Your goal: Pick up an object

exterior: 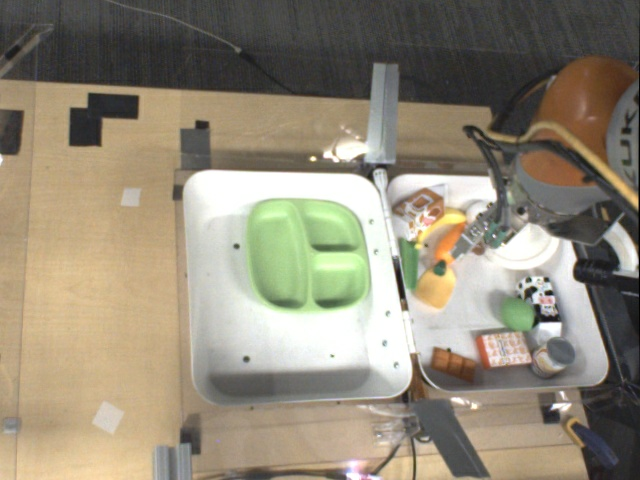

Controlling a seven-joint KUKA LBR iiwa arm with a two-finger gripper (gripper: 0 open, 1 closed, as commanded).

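Objects for the pick sit crowded in the right bin [590, 373]: an orange carrot-like piece [447, 240] with a yellow piece [437, 286] just below it, a green stick [409, 264] by the bin's left wall, a small printed box [420, 206] at top left, a white round dish [525, 248], a black-and-white toy [537, 290] touching a green lump [517, 315], a red patterned box [504, 348], a brown block [454, 365] and a small can [553, 355] near the front. End effector [484, 234] hangs low over the upper middle of that bin, between the carrot piece and the dish; it is too small and cluttered with cables to read, so cannot tell if it is released or clenched, and nothing is visibly between it. Left bin [215, 368] holds a green divided tray [305, 253], well apart from the arm [580, 118]. Risks, as judgement: the tip is between two items, so a descent could land on bare bin floor or the dish rim and close on nothing. The carrot is tilted and rounded, likely to roll or squirt out. Neighbours touch, so it may shove the yellow piece or drag two things. The dish rim could block one side. Cables near the wrist could snag.
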